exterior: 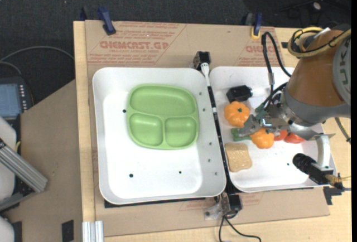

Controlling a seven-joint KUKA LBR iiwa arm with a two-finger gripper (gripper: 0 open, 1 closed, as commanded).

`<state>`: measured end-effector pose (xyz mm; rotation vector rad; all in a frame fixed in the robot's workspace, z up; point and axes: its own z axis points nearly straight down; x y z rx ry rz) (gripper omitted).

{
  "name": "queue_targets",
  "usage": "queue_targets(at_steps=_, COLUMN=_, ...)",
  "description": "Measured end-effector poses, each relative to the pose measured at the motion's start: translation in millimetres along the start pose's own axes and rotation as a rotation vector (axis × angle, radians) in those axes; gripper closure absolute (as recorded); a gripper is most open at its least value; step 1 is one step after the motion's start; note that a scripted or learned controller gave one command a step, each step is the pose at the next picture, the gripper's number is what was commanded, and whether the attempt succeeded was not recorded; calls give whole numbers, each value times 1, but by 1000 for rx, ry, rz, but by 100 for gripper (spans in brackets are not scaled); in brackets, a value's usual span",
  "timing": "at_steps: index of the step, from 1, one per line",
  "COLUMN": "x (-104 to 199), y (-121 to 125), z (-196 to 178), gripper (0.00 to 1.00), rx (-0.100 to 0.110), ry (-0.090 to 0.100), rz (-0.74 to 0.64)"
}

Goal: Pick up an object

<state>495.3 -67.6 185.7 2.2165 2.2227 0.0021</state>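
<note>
Plainly risks a miss or a double catch: sits with the gripper (261,122) low in the right bin (245,182), wedged between 2 orange things, a pumpkin (237,113) toward the divider and an orange piece (262,138) nearer the front, with a green piece (241,134) and a red piece (291,136) touching or just beside that piece, so could shove 1 aside or pinch 2 together. Cannot tell whether open, closed or gripping anything. Keeps in the right bin also a black block (239,92) at the back and a tan slab (239,157) at the front; keeps in the left bin (103,124) 1 green plate (163,115), well apart.
</note>
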Motion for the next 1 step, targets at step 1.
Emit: queue_targets(at_steps=1, x=46, y=98, z=1, gripper=100, rx=-5, ry=1, rz=-5)
